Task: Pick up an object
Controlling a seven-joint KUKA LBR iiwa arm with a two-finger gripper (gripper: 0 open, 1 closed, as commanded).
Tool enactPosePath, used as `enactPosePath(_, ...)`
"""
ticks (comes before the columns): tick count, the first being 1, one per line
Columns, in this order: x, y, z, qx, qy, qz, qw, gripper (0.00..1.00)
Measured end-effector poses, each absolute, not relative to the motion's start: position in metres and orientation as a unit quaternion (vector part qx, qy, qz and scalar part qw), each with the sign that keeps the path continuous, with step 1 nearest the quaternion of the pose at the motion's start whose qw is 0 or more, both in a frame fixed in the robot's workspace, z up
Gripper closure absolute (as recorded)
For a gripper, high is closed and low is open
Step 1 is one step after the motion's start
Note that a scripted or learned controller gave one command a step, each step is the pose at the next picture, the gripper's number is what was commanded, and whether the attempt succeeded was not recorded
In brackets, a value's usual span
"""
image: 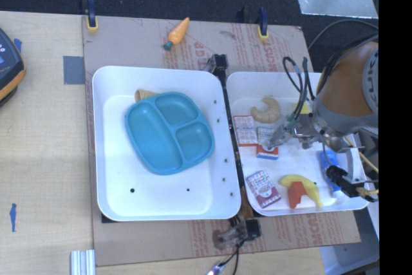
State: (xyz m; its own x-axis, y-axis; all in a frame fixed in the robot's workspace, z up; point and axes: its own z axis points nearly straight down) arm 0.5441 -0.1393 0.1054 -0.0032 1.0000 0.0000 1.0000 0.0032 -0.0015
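The tabletop (45, 158) is pale wood, with a brown board (193, 48) clamped on it and two white bins side by side on the board. The left bin (109, 196) holds a blue divided plate (169, 132) lying flat near its middle, and a tan cone (145, 94) peeks out from behind the plate's upper left edge.

The arm (347, 84) reaches in from the right over the right bin (241, 84) — grey, with its orange band showing. Its jaws (283, 133) hang low over the middle of that bin, just above a small red, white and blue box (268, 151); whether they are open or closed cannot be told, and nothing is seen between them.

Around them in the right bin lie a tan croissant (266, 111) toward the top, a pale red-printed packet (244, 131) by the left wall, a red-and-white carton (262, 187) near the bottom left, and a banana (302, 185) touching a red piece (296, 195) at the bottom. A blue item (330, 161) sits at the right side, partly hidden by the arm.

Beyond the bins, a toy carrot (177, 32) rests on the board's top edge, well apart from everything else.
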Motion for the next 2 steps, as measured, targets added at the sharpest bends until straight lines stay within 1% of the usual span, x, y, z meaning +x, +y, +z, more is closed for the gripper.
enactPosePath(1,0.612,-0.118,0.096,-0.706,-0.708,-0.0001,0.0,0.0)
enactPosePath(2,0.655,-0.169,0.092,-0.706,-0.708,0.0021,0.002,0.0)
